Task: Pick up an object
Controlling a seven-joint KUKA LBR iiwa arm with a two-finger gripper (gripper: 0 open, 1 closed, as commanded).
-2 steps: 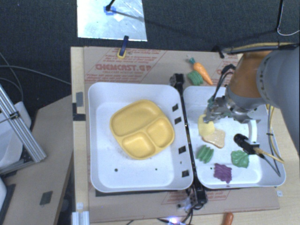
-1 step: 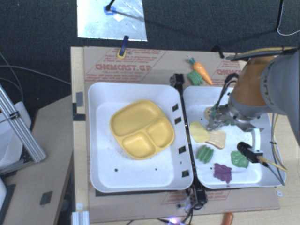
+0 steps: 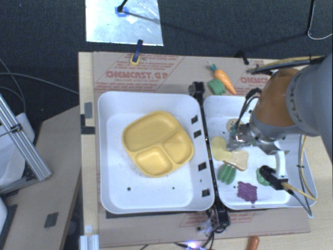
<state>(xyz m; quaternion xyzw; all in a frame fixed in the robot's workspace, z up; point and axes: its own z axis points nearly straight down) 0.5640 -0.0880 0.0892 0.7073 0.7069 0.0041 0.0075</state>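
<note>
Arm (image 3: 291, 103): reaches in from the right, wrist bent down over the R bin (image 3: 223, 108). Low pose, so my read is a grasp attempt, not transit.

L bin (image 3: 112, 155): well away from the jaws, on the far side of the divider. Holds only a yellow divided plate (image 3: 157, 143), lying flat approx. mid-bin. Too wide and flat for a two-finger grip, which is prob. why the arm works the other bin.

Gripper (image 3: 239, 138): down among the small items. Jaw state: can't tell, since the wrist body hides the tips from this angle. Nothing visibly held.

Small items, by place relative to the jaws:
- pale yellow piece (image 3: 219, 149): just beside, on the divider side. Likely target w/ the next item.
- tan slice (image 3: 238, 161): directly below, near edge, touching or overlapping the pale yellow piece. Both lie flat, so hard to get under.
- green piece (image 3: 227, 174): near, past the slice.
- purple piece (image 3: 247, 191): farther toward the bin's near rim, apart from the rest.
- toy carrot (image 3: 225, 78): outside the bin, beyond its far rim, so not a candidate.
</note>
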